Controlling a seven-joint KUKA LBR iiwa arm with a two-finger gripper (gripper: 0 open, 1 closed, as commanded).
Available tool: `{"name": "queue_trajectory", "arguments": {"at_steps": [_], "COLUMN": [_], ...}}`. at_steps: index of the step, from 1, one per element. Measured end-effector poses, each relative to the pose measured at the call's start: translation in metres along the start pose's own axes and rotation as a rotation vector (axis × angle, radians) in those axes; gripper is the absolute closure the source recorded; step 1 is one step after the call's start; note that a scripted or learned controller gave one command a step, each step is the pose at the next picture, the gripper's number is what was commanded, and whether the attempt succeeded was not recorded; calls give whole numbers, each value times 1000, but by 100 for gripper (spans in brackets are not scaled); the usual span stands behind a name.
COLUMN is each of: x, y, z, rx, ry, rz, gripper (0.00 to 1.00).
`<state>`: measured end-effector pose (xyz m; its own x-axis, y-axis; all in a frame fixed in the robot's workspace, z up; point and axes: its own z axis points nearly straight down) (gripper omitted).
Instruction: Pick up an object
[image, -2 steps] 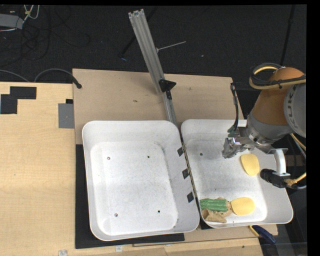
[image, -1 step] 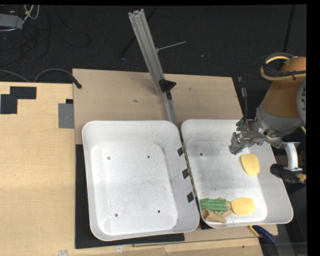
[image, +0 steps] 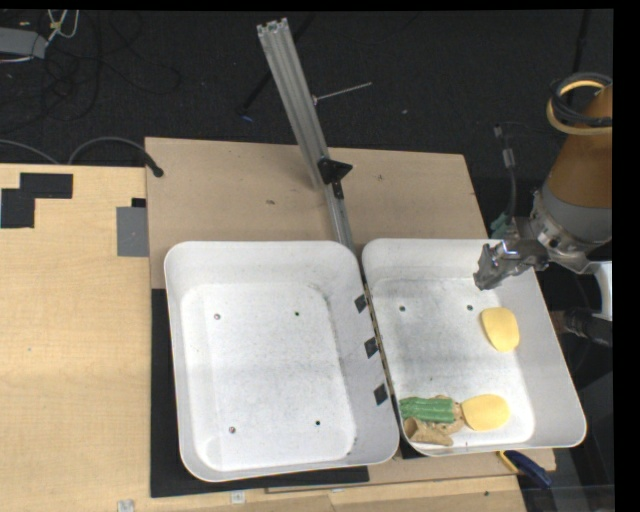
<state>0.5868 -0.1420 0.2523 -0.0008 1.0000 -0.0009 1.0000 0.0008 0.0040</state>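
The right bin (image: 440, 300) holds a pale yellow oval piece (image: 500, 329) near its right wall. Along its front edge lie a second yellow round piece (image: 486, 411), a green ridged object (image: 429, 408) and a tan lumpy object (image: 432, 432) partly under the green one. My gripper (image: 493, 268) hangs over the back right corner of this bin, a short way behind the yellow oval piece and apart from it. I see nothing held in it.
The left bin (image: 265, 355) lies beside the right one, with black clips (image: 368, 345) along the shared wall. A slanted metal rail (image: 305, 125) rises behind the bins. The arm's orange and grey wrist (image: 580, 180) stands at the right edge.
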Motion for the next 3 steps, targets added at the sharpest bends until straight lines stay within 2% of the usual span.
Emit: {"name": "queue_trajectory", "arguments": {"at_steps": [1,3], "x": [56,158], "y": [0,2], "z": [-5,25], "rx": [6,10], "ry": [3,3], "rz": [-4,-2], "gripper": [100,100]}}
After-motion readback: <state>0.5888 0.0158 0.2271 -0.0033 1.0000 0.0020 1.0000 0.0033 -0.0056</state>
